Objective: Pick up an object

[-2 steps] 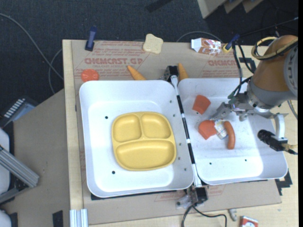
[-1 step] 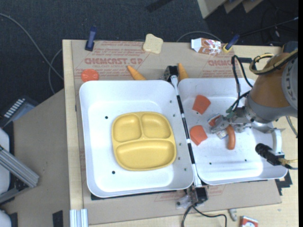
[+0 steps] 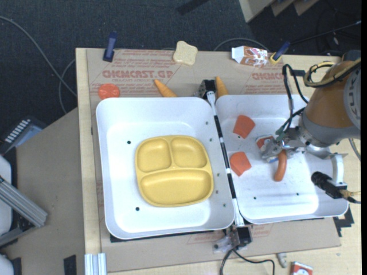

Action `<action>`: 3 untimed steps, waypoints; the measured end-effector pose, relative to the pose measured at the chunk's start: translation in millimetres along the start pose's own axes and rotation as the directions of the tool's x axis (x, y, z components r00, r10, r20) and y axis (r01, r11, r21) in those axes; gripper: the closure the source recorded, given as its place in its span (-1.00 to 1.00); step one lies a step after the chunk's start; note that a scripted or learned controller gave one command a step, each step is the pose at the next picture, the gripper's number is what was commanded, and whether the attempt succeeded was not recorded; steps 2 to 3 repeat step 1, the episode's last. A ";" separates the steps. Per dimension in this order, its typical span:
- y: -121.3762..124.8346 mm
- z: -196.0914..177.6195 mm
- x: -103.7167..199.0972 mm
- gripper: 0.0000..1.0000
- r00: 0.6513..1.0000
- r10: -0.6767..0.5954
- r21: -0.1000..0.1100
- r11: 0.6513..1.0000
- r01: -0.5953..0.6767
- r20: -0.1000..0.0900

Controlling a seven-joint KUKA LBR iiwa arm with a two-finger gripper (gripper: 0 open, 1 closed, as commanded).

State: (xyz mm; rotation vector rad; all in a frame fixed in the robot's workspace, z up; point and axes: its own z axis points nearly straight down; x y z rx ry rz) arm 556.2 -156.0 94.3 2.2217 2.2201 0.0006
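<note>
right bin (image 3: 321, 208) holds the gripper (image 3: 274, 151) touching a sausage (image 3: 280, 168)

Single fixed camera, mounted above the worktop (image 3: 143, 73), looking down at a slant, far enough off to take in both white bins whole plus a margin of dark floor beyond the far edge. The left bin (image 3: 114, 125) sits mid-frame; the right bin (image 3: 298, 202) sits toward the right edge. The arm (image 3: 335, 110) enters from the right, so its fingers (image 3: 274, 149) are seen from above, well right of frame centre.
</note>
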 end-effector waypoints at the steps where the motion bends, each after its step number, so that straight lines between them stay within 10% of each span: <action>1: 53.7 -121.0 92.5 1.00 1.000 -0.004 -0.004 1.000 0.004 -0.002; 3: 53.7 -121.0 92.5 1.00 1.000 -0.004 -0.004 1.000 0.004 -0.002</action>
